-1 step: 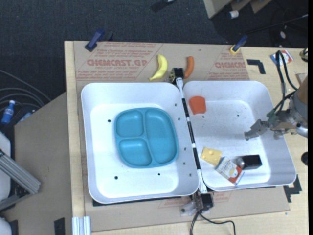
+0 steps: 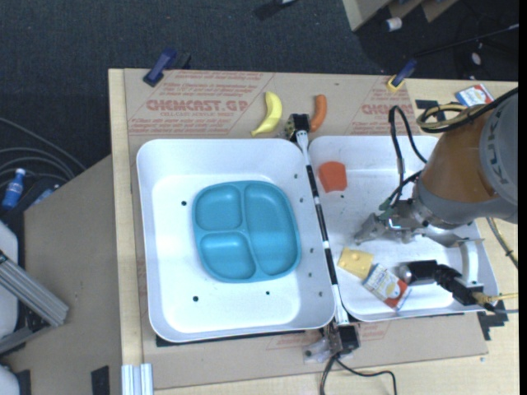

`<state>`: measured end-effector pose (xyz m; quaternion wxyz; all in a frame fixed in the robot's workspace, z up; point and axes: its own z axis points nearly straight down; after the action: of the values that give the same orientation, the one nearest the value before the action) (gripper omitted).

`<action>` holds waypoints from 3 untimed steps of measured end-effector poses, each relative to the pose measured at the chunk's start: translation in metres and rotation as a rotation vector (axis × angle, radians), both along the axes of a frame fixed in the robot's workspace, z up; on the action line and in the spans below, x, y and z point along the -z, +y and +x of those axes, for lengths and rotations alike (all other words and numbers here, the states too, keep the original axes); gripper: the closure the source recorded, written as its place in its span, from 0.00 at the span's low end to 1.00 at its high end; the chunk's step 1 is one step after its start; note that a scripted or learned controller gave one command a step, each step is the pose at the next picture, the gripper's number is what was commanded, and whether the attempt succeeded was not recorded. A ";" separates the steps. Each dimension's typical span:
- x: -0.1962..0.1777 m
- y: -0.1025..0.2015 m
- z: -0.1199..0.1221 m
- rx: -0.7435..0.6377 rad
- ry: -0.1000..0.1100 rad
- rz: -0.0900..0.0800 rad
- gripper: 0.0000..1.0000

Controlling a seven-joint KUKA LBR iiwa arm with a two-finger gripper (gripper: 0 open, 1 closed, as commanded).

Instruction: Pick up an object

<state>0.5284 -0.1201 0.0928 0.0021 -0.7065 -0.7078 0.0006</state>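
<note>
Your gripper (image 2: 372, 229) hangs low in the right bin (image 2: 362, 159), its tip aimed left; you cannot tell its state from here, and nothing shows in its hold. The nearest pick is the cheese (image 2: 356, 262), just below the tip and toward the bench front. Touching the cheese on its right lies a packet (image 2: 385, 285), long axis slanting down-right, so a sloppy descent could catch both. The red block (image 2: 333, 176) sits apart, toward the back. The left bin (image 2: 156, 245) holds a blue tray (image 2: 245, 230).

just one fixed cam up high, angled down over both shallow white plastic bins (image 2: 156, 220), grey-and-orange arm (image 2: 461, 171) coming from the right
</note>
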 end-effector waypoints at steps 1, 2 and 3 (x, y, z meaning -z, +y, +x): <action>0.008 0.022 0.084 0.000 -0.004 -0.002 0.00; -0.002 0.022 0.085 -0.001 -0.006 -0.003 1.00; -0.192 -0.042 0.139 0.002 -0.008 -0.005 1.00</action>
<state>0.6672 -0.1618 0.2851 -0.0023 -0.7070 -0.7072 -0.0006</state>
